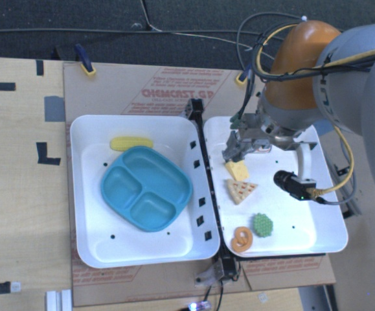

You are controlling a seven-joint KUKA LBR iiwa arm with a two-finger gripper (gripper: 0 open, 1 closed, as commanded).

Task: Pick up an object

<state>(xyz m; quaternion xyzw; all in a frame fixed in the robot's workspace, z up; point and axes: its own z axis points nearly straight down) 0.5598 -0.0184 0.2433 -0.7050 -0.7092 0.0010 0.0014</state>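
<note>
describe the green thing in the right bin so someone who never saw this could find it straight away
Look at the right bin, the one the arm reaches into. Near its front edge lie two small items side by side: an orange pretzel and, just right of it, the green thing. It is a small bumpy clump like a broccoli floret, the one green item among yellow and orange pieces.
</note>
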